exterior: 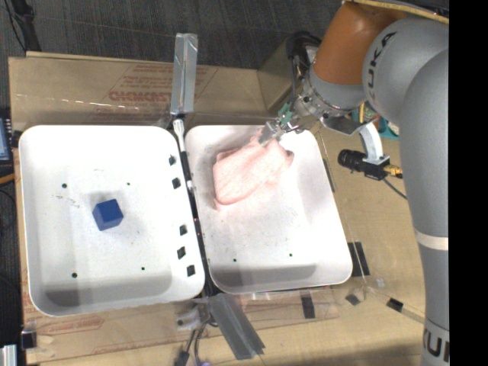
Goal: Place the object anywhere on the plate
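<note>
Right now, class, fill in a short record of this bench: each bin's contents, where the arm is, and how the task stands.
left bin: holds one blue cube, lying left of the bin's middle
right bin: holds a pink plate in its upper half
end effector: over the right bin's top edge, at the plate's upper right corner
arm: reaches in from the view's right
task state: the cube is not on the plate; they lie in separate bins
</note>
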`<act>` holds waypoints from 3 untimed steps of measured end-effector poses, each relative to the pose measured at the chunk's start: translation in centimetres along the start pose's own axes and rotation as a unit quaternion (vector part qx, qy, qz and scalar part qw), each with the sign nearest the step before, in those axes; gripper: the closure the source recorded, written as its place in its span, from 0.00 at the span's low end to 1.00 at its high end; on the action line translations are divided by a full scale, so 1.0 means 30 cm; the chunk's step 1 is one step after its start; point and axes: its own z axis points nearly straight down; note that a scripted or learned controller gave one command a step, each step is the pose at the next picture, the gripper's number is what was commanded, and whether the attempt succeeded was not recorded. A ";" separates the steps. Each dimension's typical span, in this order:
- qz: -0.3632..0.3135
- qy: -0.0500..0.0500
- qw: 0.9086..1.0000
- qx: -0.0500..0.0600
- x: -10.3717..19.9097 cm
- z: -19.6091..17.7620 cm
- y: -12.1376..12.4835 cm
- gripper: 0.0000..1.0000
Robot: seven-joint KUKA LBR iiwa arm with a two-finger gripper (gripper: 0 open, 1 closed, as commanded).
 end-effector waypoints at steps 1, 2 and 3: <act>-0.003 0.000 1.000 0.000 0.003 -0.012 0.003 1.00; -0.205 0.001 0.979 0.001 0.164 0.018 0.009 1.00; -0.399 0.001 0.917 0.001 0.336 0.043 0.047 1.00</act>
